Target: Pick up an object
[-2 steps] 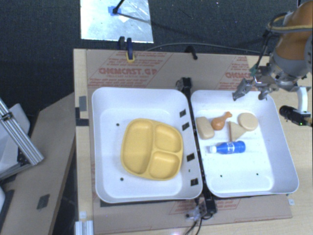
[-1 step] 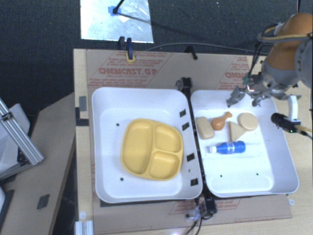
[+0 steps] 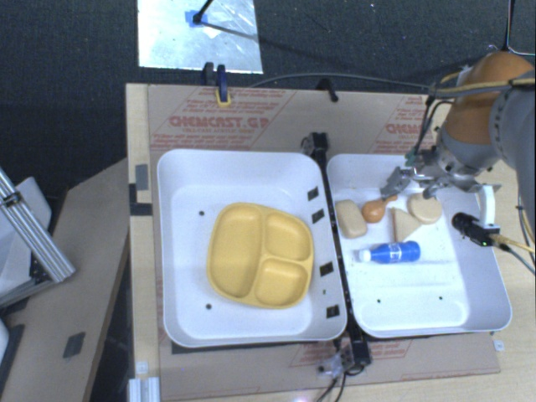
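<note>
Blue bottle [image 3: 392, 253]: lies on its side in the right bin [image 3: 435, 312], long axis left-right, white cap pointing left. Left bin [image 3: 180, 249] holds a yellow divided plate [image 3: 260, 255]. Bins rest on a cardboard-covered bench [image 3: 251, 120]; dark floor beyond. Gripper [image 3: 412, 181]: hangs above and just right of the bottle, apart from it; finger spread cannot be told.

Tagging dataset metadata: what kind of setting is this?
Likely a robotics lab test bench, not a kitchen. Two white bins sit clamped side by side on a board, a grey arm's gripper reaches over toy food and a blue bottle, and aluminium framing stands at left.
</note>
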`<move>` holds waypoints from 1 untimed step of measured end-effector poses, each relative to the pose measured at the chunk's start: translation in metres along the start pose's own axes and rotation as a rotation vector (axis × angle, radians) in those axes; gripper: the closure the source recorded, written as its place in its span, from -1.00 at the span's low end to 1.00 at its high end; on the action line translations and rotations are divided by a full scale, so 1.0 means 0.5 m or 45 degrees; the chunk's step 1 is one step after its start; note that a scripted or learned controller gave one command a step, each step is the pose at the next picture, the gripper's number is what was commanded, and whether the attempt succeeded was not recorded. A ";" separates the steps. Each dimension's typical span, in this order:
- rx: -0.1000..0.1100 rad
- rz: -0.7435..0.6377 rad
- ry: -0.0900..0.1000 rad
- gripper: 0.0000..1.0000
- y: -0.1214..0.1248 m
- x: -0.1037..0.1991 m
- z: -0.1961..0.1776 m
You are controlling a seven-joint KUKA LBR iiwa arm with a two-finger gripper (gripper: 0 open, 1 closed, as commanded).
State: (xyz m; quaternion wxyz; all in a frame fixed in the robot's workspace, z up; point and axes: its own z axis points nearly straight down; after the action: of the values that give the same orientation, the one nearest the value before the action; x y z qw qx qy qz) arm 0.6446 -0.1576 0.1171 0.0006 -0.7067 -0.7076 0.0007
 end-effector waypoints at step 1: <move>-0.017 -0.002 -0.004 -1.00 0.008 0.000 0.057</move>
State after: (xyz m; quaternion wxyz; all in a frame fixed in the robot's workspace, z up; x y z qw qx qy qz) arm 0.6484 -0.1576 0.0887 -0.0052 -0.7060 -0.7082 -0.0028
